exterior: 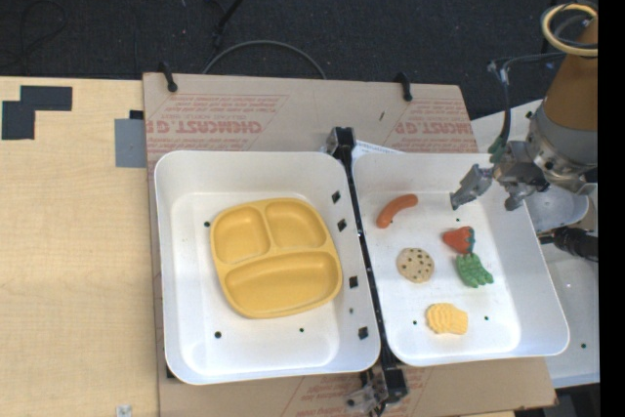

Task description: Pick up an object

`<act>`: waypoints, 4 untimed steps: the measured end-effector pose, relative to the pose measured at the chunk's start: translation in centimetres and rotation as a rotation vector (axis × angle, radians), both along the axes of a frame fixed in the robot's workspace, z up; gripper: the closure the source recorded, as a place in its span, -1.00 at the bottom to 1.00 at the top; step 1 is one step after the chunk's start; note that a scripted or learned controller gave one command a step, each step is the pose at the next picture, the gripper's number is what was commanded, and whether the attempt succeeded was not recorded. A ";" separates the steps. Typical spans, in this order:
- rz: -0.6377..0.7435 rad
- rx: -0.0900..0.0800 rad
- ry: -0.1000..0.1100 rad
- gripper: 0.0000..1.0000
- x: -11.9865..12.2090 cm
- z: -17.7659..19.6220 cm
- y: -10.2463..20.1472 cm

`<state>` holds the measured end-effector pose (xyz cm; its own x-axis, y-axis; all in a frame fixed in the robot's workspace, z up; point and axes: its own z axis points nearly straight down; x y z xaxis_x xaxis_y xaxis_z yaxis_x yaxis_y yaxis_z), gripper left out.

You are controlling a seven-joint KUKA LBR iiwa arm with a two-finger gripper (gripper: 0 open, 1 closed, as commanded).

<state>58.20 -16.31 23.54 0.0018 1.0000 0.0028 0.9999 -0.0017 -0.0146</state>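
The right bin [532,308] holds several toy foods: an orange-red sausage [397,209], a speckled cookie [415,264], a small red piece [458,238], a green leafy piece [474,271] and a yellow corn piece [446,318]. My gripper [493,193] hangs over the bin's upper right part, up and to the right of the red piece. Its two grey fingers [470,187] stand spread apart, open, with nothing between them.
In the left bin [181,308] lies a yellow divided plate [276,256]. A black divider [356,239] runs between the two bins. Cardboard lies under both bins, and the wooden bench top [68,259] stretches to the left.
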 end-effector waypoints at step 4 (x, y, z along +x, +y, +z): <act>0.001 -0.002 -0.009 -1.00 0.2 -15.0 0.1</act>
<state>58.43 -16.19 8.58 0.0012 1.0000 0.0012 1.0000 -0.0012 -0.0052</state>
